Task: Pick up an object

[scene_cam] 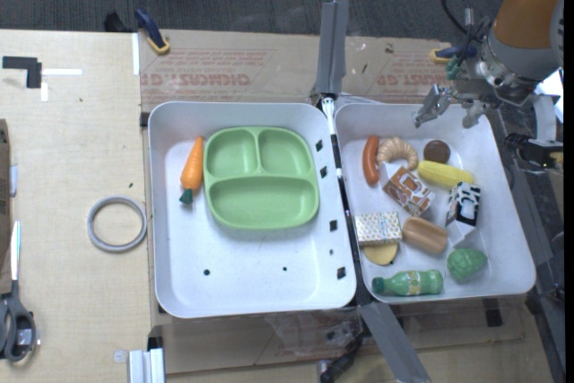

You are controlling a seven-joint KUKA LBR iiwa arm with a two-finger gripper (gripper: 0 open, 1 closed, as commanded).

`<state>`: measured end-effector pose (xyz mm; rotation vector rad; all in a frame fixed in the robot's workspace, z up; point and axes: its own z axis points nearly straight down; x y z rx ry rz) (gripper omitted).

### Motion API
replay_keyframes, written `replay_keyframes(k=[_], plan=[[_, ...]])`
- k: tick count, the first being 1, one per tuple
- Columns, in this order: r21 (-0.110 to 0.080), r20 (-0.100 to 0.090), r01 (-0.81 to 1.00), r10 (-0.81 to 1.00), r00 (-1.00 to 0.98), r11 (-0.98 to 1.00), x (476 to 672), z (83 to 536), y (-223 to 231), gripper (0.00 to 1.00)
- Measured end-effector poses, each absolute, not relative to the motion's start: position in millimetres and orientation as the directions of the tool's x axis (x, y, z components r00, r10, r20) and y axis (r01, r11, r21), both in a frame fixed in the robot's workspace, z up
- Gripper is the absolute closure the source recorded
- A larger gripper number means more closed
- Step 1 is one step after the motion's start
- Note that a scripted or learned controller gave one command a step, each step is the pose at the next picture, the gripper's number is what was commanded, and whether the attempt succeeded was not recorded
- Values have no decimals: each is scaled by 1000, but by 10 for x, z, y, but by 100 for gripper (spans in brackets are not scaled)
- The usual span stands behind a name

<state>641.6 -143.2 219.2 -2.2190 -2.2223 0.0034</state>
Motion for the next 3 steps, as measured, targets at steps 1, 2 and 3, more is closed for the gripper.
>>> replay_keyframes(k=[1, 2, 3], plan=[[-1, 0, 1000, 1000, -19, 19, 6078, 915, -1075, 0], [1, -1, 1000, 1000, -22, 22, 6590, 925, -987, 0], [15, -4, 1000, 1000, -24, 24, 6635, 1099, -994, 100]])
